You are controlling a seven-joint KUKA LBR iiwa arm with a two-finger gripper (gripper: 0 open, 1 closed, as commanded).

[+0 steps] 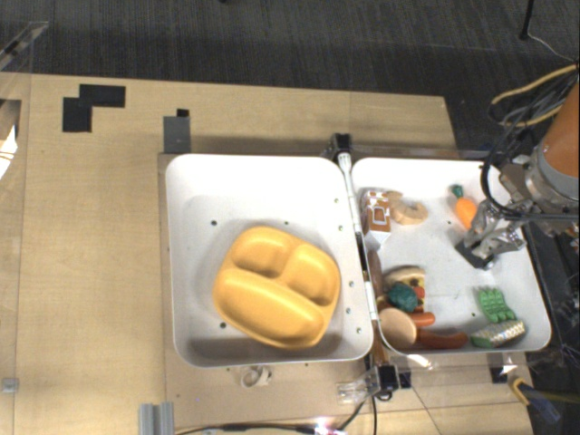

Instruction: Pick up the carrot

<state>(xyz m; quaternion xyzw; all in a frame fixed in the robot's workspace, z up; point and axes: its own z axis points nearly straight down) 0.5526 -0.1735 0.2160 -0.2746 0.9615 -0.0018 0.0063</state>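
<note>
Down at the near edge, cables trail along the bench at six o'clock, just below the gap between the two bins. Biggest thing on show: the left bin, and sitting in its middle is a large yellow bread-loaf toy, lobed on top, well clear of the walls. Right bin next, and it's busy. The arm comes in from three o'clock, cables looped above it, and its gripper hangs over the bin's upper right part, pointing down toward the floor of the bin. How far the claw is open I can't tell; nothing can be seen between its tips. The carrot, orange with a green top, lies at about eleven o'clock from the gripper, just beside it, near the bin's far wall. Across at nine o'clock, by the dividing wall, a brown-and-white snack packet with a pale ring-shaped piece touching it. At six o'clock, a cluster: a burger toy, a tan egg-shaped piece, a red sausage. At five o'clock, a green ridged piece and a corn cob
</note>
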